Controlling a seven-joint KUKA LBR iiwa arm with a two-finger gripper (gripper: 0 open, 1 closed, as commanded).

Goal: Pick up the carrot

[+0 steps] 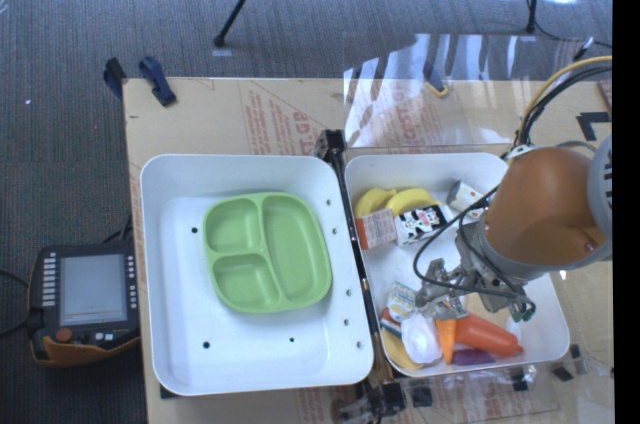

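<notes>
I'm looking down at the desk [240, 117] w/ two shallow white bins side by side. Left white bin [170, 192] carries a light-green plastic divided plate [267, 250] w/ three compartments, sitting roughly mid-bin, tilted a bit in the view. Right white bin [545, 322] is cluttered: two yellow banana-shaped toys [392, 201] near its upper-left corner, a small red-and-white carton [376, 229] just below them, a white carton w/ black print [421, 223] beside that, and a small white-grey can-like item [465, 194] further right near the top wall. The orange carrot w/ a smooth tapered body [487, 335] lies in the lower part of the right bin, near the front wall, pointing roughly left-right; a shorter orange piece [447, 337] stands just beside it on the left, touching or nearly so — can't tell which. Next to that a white rounded object [421, 342] and a yellow item [395, 347] at the bin's lower-left corner. The grey arm w/ its orange band [540, 207] comes in from the right and hangs over the right bin; the metal jaws [455, 280] sit just above the carrot area, near a small crumpled packet [402, 298]. Jaws' spread — can't tell from this angle, too much cabling and glare. Nothing visibly pinched. On the floor left of the desk sits a grey handheld control pendant w/ a screen [88, 297].
</notes>
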